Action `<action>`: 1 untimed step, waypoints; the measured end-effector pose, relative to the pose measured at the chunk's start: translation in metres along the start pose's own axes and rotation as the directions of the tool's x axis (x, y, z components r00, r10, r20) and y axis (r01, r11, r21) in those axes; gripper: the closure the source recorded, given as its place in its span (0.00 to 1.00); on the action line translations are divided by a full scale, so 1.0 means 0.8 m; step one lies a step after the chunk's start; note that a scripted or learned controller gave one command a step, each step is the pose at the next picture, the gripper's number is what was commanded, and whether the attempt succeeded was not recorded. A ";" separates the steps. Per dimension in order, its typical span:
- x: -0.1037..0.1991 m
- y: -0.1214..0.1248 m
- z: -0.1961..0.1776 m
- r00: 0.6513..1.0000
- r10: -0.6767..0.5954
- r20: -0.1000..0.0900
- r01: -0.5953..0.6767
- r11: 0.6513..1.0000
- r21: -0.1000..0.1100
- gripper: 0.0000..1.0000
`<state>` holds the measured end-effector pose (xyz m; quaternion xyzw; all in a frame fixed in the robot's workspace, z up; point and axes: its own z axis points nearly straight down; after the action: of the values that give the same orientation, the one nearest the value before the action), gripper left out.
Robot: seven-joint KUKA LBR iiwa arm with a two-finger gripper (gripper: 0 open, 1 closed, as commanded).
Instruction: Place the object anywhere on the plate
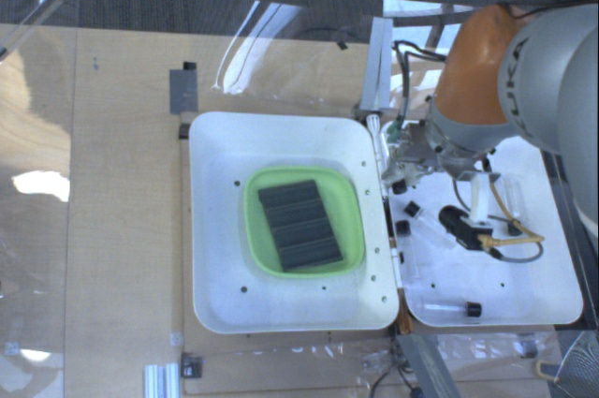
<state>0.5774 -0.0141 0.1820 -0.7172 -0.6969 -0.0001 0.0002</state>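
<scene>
Two shallow white bins, side by side. Left bin (215,228): one lime-green square plastic plate (255,199), bearing one dark grey ribbed rectangular slab (299,225), flat, slightly askew, wholly inside the rim; placement judged complete. Gripper (398,164): over the right bin (552,274), near the dividing wall; open or closed, cannot tell. Risk: any reach across the wall could knock the slab off. Nearby: two small black bits (408,210), one clear black-capped tube (449,307); nothing obstructs the plate.
</scene>
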 end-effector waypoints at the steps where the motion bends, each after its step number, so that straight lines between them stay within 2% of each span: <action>1: 0.129 -0.015 -0.025 1.000 -0.018 0.000 0.018 1.000 -0.002 1.00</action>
<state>0.5681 0.0896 0.2018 -0.7110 -0.7032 -0.0009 -0.0005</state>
